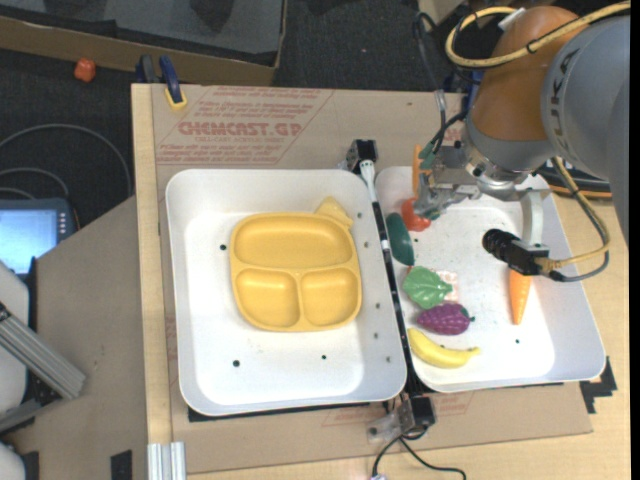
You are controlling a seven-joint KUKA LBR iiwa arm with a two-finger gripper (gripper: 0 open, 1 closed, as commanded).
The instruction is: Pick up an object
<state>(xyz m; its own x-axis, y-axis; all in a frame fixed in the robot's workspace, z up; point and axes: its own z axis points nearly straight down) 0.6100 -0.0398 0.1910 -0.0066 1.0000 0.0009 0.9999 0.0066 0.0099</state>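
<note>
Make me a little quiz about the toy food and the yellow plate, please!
1. True or false: the banana lies in the same bin as the yellow divided plate.
2. Which toy lies between the green leafy toy and the banana? A) carrot B) purple grapes C) red toy
3. Fill in: the carrot lies toward the ___ side of the right bin.

Key:
1. False. The banana is in the right bin; the plate is in the left bin.
2. B, the purple grapes.
3. Right.
</note>
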